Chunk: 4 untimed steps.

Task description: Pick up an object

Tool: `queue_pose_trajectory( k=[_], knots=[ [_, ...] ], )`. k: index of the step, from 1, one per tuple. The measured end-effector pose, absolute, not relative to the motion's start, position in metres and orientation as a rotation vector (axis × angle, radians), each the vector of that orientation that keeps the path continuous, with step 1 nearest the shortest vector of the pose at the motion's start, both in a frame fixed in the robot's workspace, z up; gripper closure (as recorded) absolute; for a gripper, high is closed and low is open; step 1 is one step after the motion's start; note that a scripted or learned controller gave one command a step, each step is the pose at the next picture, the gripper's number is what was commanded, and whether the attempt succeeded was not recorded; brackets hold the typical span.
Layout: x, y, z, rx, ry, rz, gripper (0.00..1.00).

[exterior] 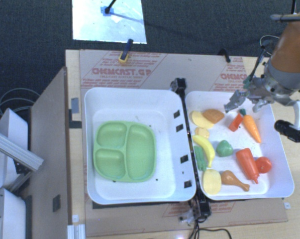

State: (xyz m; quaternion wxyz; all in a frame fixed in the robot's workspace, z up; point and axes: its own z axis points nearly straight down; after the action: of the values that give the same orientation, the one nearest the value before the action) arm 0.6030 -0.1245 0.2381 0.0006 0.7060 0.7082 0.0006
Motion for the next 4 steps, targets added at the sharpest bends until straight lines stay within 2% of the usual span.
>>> queue_pose_trajectory(
  k=[1, 2, 3, 4],
  knots=[
    [0.588, -0.208, 0.195, 2.228, 2.214, -0.005, 0.0],
    [0.61, -0.205, 0.079, 2.218, 2.227, -0.001, 0.0],
    [0.612, -0.206, 0.096, 2.213, 2.223, 0.004, 1.0],
    [0.652, -0.157, 0.089, 2.254, 2.222, -0.031, 1.0]
  ],
)
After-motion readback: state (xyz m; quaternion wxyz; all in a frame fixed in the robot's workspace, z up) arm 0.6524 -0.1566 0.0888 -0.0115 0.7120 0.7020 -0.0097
